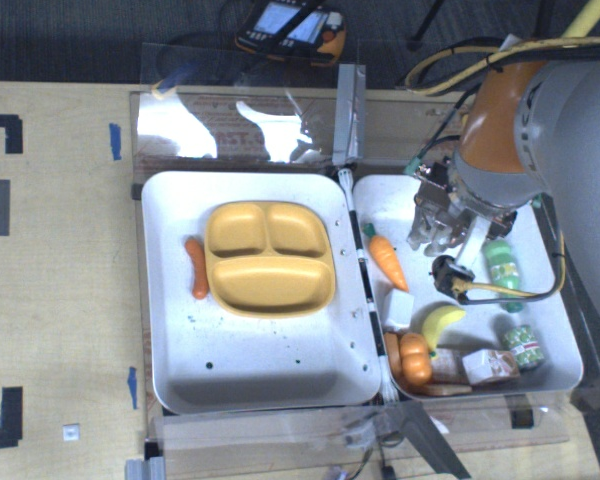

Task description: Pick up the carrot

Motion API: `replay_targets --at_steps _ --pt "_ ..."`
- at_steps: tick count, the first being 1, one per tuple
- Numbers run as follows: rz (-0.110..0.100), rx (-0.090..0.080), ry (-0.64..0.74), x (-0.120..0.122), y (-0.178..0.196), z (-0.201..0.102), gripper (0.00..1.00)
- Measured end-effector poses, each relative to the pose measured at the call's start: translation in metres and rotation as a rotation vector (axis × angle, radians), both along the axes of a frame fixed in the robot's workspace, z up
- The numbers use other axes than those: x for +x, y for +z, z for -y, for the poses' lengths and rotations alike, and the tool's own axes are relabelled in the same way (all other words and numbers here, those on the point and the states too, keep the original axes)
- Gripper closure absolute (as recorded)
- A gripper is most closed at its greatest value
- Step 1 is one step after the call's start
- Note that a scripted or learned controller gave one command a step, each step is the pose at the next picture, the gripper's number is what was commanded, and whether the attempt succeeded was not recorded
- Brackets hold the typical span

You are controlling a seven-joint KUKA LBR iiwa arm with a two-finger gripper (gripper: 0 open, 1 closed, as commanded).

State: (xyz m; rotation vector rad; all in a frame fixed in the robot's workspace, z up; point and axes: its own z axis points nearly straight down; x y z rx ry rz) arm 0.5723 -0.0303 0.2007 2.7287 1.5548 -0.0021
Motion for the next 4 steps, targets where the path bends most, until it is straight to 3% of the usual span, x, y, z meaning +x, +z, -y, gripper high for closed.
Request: replay_targets --at_steps 1,2,3,4 --pt "-0.005 0.004 0.094 -0.044 0.003 0.029 1.00" --pt "-0.006 0.003 0.096 -0.043 0.013 0.028 1.00" --pt "0.000 0.000 -0.219 -0.032 0.012 0.012 1.00" --pt "0.000 0.000 -0.233 -0.021 0.032 0.061 1.00"
